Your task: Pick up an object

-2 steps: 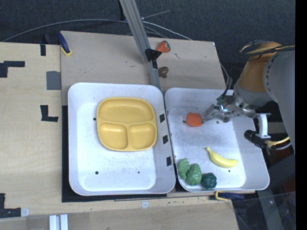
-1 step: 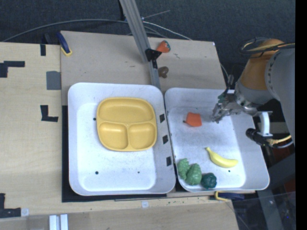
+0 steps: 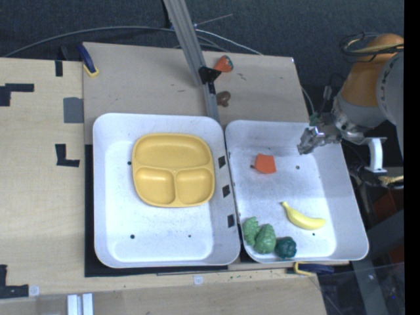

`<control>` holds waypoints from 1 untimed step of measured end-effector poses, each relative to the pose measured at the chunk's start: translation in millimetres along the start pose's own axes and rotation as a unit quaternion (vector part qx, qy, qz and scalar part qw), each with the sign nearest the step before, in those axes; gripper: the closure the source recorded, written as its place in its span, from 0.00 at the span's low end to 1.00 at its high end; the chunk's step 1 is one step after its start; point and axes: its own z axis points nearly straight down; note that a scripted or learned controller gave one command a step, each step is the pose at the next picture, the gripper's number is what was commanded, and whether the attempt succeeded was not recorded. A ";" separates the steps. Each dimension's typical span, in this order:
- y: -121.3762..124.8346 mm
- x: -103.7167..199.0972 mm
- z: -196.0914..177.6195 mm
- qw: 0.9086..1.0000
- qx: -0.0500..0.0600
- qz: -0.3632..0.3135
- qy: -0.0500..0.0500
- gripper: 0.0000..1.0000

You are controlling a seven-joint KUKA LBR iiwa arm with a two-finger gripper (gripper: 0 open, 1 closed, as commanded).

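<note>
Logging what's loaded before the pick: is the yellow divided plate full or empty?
Empty. The yellow plate in the left bin shows three bare compartments with nothing lying in them.

Two bins, arm at right bin's far edge.
Gripper (image 3: 308, 143) over right bin (image 3: 341, 195) rim; orange block (image 3: 265, 164) just left; banana (image 3: 303, 218), green pieces (image 3: 260, 235) nearer; yellow tray (image 3: 174, 169) in left bin (image 3: 111, 195).
</note>
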 end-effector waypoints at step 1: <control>10.8 5.0 -55.9 1.000 -0.001 -0.001 0.000 1.00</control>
